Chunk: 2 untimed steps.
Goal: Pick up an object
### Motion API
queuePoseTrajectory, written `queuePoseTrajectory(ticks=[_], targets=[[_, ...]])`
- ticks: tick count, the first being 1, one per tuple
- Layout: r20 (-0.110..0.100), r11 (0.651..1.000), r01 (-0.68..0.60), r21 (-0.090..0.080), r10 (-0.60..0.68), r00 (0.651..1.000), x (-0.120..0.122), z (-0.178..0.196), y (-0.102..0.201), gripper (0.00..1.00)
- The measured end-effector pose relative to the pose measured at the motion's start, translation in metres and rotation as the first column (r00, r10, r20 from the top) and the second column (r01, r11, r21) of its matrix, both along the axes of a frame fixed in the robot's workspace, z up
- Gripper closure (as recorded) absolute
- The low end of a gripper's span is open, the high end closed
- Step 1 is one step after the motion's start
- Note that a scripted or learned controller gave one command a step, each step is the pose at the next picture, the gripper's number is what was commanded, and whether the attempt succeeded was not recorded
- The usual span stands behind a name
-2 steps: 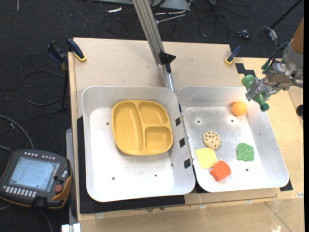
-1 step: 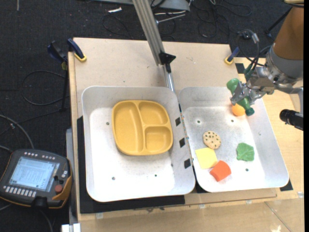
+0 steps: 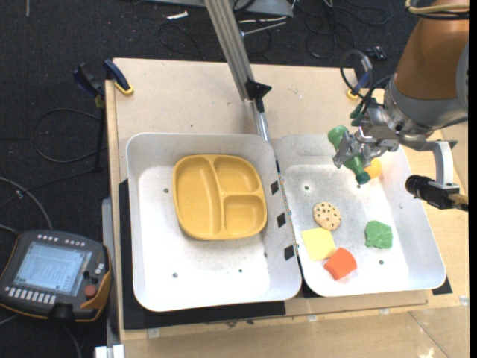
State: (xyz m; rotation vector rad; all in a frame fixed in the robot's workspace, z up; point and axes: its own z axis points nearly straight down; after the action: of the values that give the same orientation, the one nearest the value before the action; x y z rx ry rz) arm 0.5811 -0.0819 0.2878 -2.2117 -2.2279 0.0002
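Claw [image 3: 356, 159] over right bin [image 3: 417, 274], clamped on green toy [image 3: 349, 152]. Grasp step apparently done; next: lift clear.

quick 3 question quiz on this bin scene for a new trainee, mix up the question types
1. True or false: the yellow three-compartment plastic plate lies in the right white bin.
2. Which item lies nearest the round chocolate-chip cookie? A) orange-red block B) pale yellow square block C) green leafy toy
3. Fill in: the grey two-finger gripper is above the ____ bin, at a dark green toy.

Key: 1 false, it lies in the left white bin; 2 B; 3 right.
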Motion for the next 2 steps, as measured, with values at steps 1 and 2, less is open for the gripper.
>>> queuePoseTrajectory(ticks=[1,2], targets=[[0.0,1.0,0.0,0.0,0.0,1.0,-0.004,-0.004,0.054,1.0],[0.0,1.0,-0.001,0.0,0.001,1.0,-0.009,-0.012,0.112,1.0]])
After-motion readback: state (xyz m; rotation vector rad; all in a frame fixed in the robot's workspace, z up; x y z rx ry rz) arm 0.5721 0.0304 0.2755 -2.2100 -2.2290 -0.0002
